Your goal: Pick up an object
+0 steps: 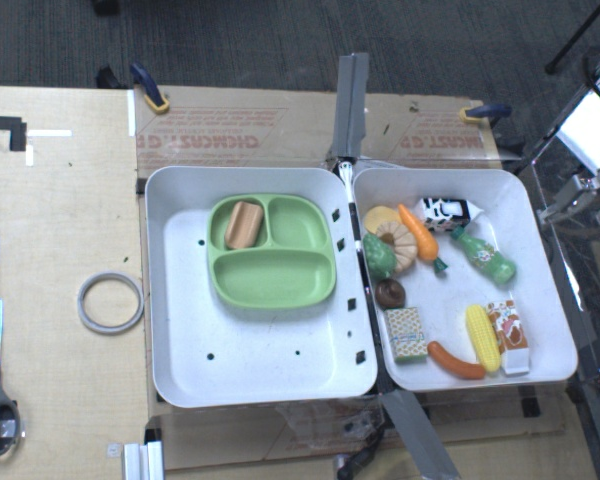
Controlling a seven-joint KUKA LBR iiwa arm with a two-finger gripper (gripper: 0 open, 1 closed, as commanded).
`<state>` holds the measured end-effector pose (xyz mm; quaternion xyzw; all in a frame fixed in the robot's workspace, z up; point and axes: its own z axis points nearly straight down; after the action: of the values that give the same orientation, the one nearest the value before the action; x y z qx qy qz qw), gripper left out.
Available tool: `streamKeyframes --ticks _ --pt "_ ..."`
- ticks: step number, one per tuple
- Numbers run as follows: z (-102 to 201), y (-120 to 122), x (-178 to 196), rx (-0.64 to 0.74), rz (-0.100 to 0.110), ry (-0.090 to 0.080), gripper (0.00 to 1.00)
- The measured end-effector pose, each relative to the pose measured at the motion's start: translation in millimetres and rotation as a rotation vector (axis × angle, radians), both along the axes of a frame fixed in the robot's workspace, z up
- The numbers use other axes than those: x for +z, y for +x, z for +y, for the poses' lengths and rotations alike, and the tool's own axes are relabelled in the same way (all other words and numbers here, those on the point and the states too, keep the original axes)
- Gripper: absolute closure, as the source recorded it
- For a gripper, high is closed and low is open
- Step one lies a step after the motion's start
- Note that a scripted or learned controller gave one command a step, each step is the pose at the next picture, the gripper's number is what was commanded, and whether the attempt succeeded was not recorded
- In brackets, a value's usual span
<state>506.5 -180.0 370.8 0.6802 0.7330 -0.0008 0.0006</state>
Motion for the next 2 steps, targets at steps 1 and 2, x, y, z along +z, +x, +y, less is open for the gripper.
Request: streamKeyframes --ticks 1,2 --pt "-8.7 27.9 -116.1 -0.344 0.004 0.001 0.00" --pt "-33.8 -8.0 -69.5 -0.169 0.001 0.000 0.00"
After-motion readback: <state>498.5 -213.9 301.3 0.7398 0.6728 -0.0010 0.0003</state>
